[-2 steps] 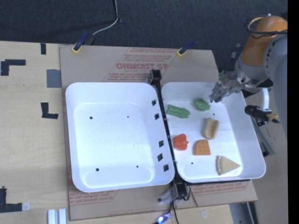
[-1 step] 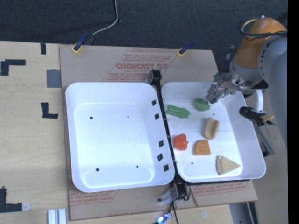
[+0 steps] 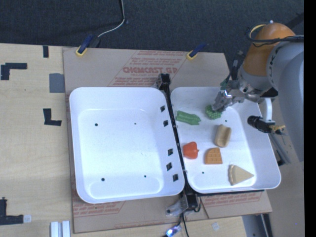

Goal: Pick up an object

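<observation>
My gripper (image 3: 220,104) reaches down into the back of the right bin (image 3: 256,147), right over a small dark green piece (image 3: 213,113) that lies under its tip. A light green pod-shaped piece (image 3: 188,117) lies to the left of it. Further forward in the same bin are a tan bread roll (image 3: 222,135), a red-orange pepper (image 3: 190,150), an orange waffle square (image 3: 213,156) and a beige wedge (image 3: 239,174).
The left bin (image 3: 118,142) sits beside the right one, joined by a black clip strip (image 3: 170,132). Both rest on a cardboard sheet (image 3: 143,68). A black cable (image 3: 116,14) runs at the back. The grey arm with its orange band (image 3: 269,43) fills the right side.
</observation>
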